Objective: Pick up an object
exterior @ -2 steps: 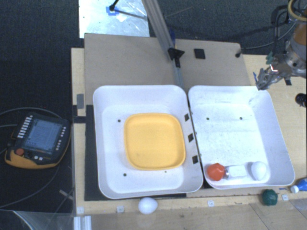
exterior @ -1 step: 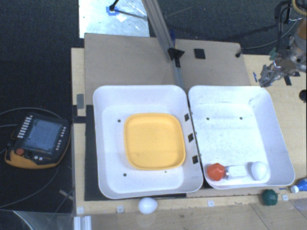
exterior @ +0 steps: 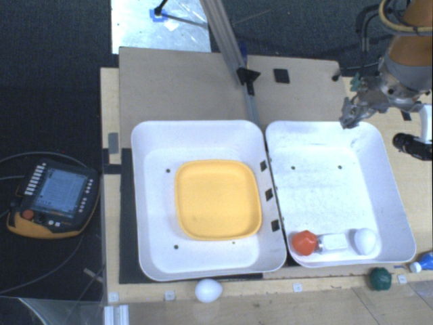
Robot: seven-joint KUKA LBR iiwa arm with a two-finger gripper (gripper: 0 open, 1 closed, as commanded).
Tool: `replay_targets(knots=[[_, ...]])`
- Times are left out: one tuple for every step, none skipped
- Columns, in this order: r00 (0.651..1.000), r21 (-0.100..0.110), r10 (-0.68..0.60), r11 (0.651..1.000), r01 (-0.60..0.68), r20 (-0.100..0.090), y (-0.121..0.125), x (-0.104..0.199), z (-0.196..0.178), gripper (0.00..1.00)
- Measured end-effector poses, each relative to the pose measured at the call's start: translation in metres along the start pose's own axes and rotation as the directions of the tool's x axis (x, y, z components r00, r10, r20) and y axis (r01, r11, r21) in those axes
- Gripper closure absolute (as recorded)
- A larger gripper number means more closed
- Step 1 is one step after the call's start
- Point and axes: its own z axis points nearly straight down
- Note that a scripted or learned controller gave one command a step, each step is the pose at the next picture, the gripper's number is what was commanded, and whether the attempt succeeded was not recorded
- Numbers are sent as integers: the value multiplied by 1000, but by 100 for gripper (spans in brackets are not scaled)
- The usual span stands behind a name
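Your gripper [exterior: 352,117] hangs over the far rim of the right bin [exterior: 389,175], at about one o'clock in the view; whether the claw is spread or closed you cannot tell. Nothing is picked yet; the whole approach and grasp remain. The objects sit at five o'clock: an orange ball [exterior: 304,242], a white block [exterior: 333,242] lying long axis left-right, and a white egg [exterior: 364,240].
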Motion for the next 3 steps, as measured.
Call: replay_targets(knots=[[1000,-1,0,1000,0,0,-4,50,-5,100],[1000,0,-1,1000,1,0,-3,110,-6,100],[1000,1,0,1000,0,0,-6,156,10,100]])
